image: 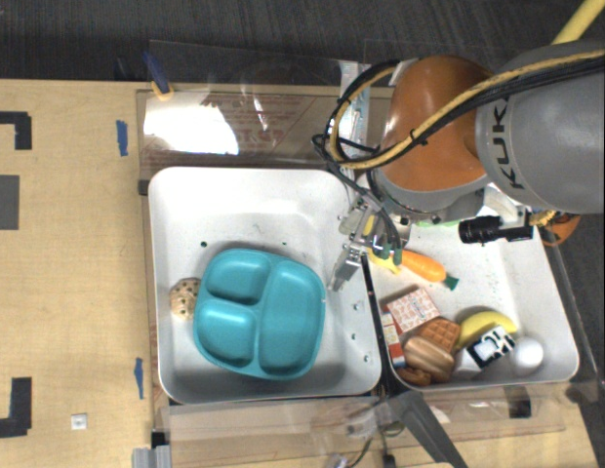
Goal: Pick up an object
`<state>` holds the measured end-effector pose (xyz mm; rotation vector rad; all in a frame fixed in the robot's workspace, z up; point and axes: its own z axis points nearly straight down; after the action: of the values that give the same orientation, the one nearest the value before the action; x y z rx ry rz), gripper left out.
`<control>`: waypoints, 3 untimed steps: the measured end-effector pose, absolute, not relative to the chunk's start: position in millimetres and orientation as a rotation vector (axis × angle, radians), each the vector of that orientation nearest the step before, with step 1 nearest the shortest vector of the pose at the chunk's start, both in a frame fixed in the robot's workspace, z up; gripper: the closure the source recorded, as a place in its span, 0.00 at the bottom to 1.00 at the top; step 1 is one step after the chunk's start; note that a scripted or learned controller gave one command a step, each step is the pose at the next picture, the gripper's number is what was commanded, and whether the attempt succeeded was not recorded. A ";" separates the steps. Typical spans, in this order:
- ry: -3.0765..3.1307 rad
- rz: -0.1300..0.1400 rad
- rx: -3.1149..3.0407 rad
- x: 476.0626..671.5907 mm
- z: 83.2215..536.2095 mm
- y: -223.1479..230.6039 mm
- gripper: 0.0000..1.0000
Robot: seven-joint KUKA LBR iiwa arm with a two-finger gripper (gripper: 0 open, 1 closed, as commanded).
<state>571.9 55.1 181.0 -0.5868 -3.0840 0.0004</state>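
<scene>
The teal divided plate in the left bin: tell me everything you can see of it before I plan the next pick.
The teal plate is a rounded, smooth tray that looks like plastic, moulded into three compartments: one across its upper left, one on its right side, one along its lower left. It lies right side up, turned at a slant, filling much of the floor of the left bin. A speckled cookie sits against its left edge. The gripper hangs just off its upper right corner; contact cannot be told.
</scene>
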 end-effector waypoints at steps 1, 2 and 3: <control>-3.150 -0.001 -0.039 635.1 185.9 32.6 0.00; -3.127 -0.001 -0.388 646.1 186.3 -48.2 0.00; -3.141 0.000 -0.164 619.7 186.4 -86.1 0.00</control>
<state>619.7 -86.1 186.4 -0.1643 -3.1406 0.0002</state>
